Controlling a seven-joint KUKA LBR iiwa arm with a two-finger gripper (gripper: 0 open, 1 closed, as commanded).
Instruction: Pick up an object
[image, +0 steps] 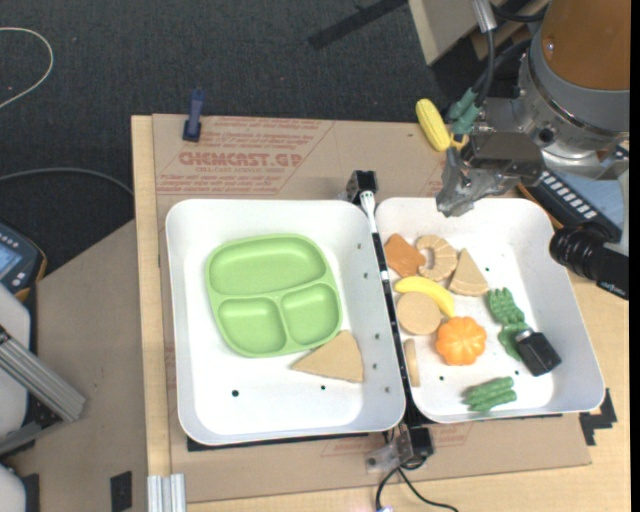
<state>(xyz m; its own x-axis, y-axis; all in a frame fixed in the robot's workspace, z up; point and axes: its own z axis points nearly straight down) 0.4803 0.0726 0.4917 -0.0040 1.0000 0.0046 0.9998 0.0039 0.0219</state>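
**Item: object to be picked (none singled out).** Candidates lie in the right bin. Nearest the jaws are the tan ring and the orange-brown piece, which sit side by side near the far wall.

**Status.** Not yet picked, as far as can be judged. The jaws, at the end of the arm, hang over the far rim of the right bin. No toy is seen between them, and every toy rests on a bin floor. Whether the jaws are open or closed cannot be told from this slant. Descent, grasp and lift are all still to do.

**Count, right bin.**
- Tan ring: 1
- Orange-brown piece: 1
- Tan wedge: 1, touching the ring
- Banana: 1
- Tan disc: 1, just under the banana
- Orange pumpkin: 1
- Tan stick: 1, by the inner wall
- Green pieces: 2 clear, one upper and one lower. A further bit of green against the black block may be a third.
- Black block: 1

**Count, left bin.**
- Green divided plate: 1
- Tan triangle: 1, just off the plate's near corner

**Surround.**
- White bins: 2, edge to edge on a cardboard-covered surface
- Blue clip: 1, at the surface's far edge
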